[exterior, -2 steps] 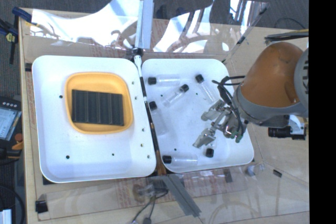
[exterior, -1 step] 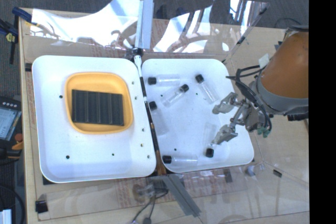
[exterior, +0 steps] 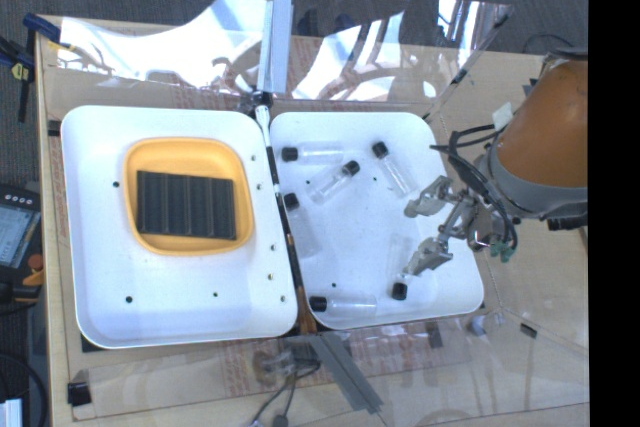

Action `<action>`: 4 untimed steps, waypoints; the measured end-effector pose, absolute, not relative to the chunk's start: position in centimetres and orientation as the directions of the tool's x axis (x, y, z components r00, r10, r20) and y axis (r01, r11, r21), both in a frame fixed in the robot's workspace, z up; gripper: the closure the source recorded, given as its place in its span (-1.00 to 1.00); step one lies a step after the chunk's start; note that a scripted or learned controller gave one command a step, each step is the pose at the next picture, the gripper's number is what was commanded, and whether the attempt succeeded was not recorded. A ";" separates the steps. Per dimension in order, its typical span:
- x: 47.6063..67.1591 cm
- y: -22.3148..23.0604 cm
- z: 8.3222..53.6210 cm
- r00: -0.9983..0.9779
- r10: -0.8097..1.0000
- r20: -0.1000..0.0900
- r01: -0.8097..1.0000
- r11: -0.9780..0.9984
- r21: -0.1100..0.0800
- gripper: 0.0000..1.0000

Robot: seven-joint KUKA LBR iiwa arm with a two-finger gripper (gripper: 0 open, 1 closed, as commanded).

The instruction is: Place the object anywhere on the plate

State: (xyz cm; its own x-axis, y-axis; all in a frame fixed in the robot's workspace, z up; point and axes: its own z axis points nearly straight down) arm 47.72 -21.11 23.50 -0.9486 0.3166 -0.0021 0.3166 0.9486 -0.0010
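Pick-up stage: the hand hangs wide open and empty over the right bin, a black-capped clear vial just below its lower finger. The yellow plate lies well left. Next, descend and close.

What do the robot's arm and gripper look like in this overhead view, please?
The arm is a rounded orange shell above a grey band. Dark cables loop round the wrist. The gripper is bare grey metal, with two slim, angular jaws.
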 end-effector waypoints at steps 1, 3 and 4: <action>47.7 -21.1 23.5 -0.949 0.317 -0.002 0.317 0.949 -0.001 -1.00; 47.7 -21.1 23.5 -0.949 0.317 -0.002 0.317 0.949 -0.001 -1.00; 47.7 -21.1 23.5 -0.949 0.317 -0.002 0.317 0.949 -0.001 -1.00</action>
State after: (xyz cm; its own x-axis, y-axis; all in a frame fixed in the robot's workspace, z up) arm 47.72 -21.10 23.50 -0.9486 0.3165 -0.0021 0.3165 0.9486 -0.0010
